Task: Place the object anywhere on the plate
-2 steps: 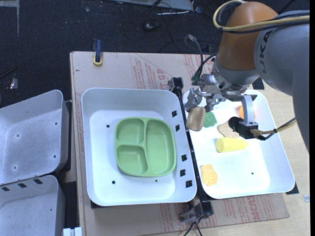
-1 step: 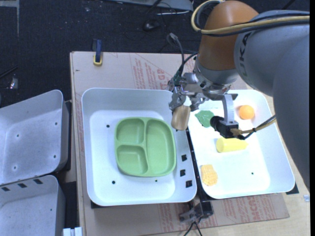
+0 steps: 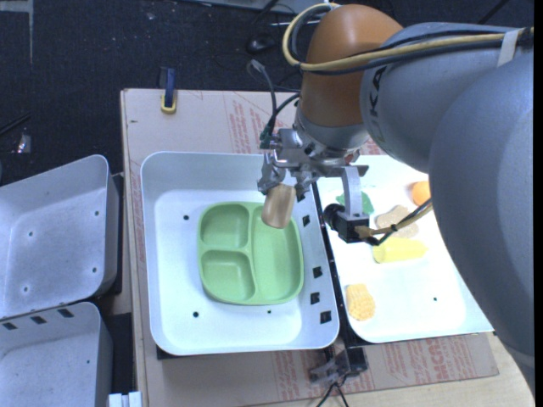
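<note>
The object (image 3: 277, 206), a small tan bread-like piece, hangs pinched at its top between the closed fingers of the gripper (image 3: 280, 185), over the upper right edge of the green plate (image 3: 229, 261). It looks light and slightly soft, so gripping its upper end seems right. The plate's big right compartment lies open just below, with the left bin's wall (image 3: 316, 227) near.
</note>
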### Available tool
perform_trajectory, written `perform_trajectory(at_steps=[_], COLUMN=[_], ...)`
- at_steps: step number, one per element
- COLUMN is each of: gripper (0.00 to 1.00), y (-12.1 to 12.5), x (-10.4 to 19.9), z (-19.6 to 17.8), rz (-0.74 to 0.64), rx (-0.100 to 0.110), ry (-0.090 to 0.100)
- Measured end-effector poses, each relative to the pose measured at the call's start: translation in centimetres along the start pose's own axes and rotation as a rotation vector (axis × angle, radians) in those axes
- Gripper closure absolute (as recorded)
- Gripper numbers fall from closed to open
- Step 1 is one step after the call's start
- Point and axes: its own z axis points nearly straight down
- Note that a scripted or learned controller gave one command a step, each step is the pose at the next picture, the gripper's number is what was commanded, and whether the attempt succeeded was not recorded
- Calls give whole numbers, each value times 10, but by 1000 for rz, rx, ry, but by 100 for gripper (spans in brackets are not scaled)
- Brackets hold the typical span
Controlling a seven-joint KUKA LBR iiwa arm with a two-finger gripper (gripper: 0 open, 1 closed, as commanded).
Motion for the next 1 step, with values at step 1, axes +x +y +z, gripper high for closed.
perform_trajectory(at_steps=[1], gripper=[100], y=[-4], x=[26], z=[-3], rz=[1], rx=[0], ry=[0])
